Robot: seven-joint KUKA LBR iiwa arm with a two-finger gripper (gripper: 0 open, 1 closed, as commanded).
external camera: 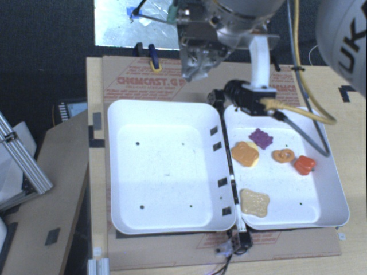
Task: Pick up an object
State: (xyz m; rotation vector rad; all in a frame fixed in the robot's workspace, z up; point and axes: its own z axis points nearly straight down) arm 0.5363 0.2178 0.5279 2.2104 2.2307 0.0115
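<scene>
— What is seen at the bench?

— Two shallow white bins are set side by side on it. The left bin is shown beside the right bin, the two meeting along a line of black clips.

— And the things to be picked?

— All five are found in the right bin. A purple piece is seen toward that bin's far edge. Just nearer, an orange-yellow piece is placed close to the bin's left wall. A small orange ring-shaped piece lies to its right, and a red-orange piece is seen just beside that, toward the bin's right wall. A pale tan piece is set alone near the bin's near-left corner, well apart from the others.

— Where is the gripper?

— It is held high over the far edge of the bench, beyond the far-right corner of the left bin. Nothing is seen between its fingers. Whether they are apart or together cannot be told; the metal there is blurred. Every piece is left well apart from it, nearer the camera and to the right.
</scene>
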